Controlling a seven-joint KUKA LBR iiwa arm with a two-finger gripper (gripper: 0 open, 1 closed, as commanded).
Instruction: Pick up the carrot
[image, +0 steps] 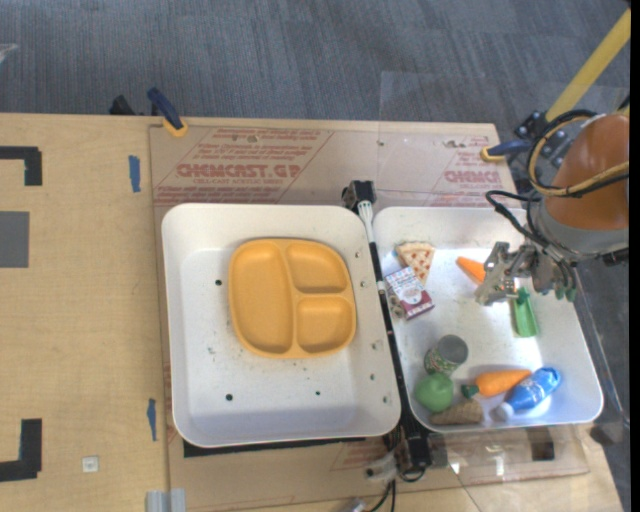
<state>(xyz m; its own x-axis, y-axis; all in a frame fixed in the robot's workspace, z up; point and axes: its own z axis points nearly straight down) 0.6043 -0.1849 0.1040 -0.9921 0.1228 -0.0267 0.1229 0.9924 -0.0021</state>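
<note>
An orange carrot (502, 381) with a green stub lies near the front of the right bin (585, 345), between a grey can and a blue bottle. A second small orange cone-shaped piece (469, 266) lies at the bin's back, just left of my gripper (497, 280) and touching or nearly touching it. The gripper hangs low over the bin's back right part, below the arm's orange band (590, 170). Whether the small orange piece is between its jaws is not clear.
The right bin also holds a pizza slice (415, 260), a small red-and-white carton (408, 292), a grey can (447, 353), a green apple (434, 392), a blue bottle (530, 392) and a green item (524, 312) beside the gripper. A yellow divided plate (292, 297) sits in the left bin (190, 330).
</note>
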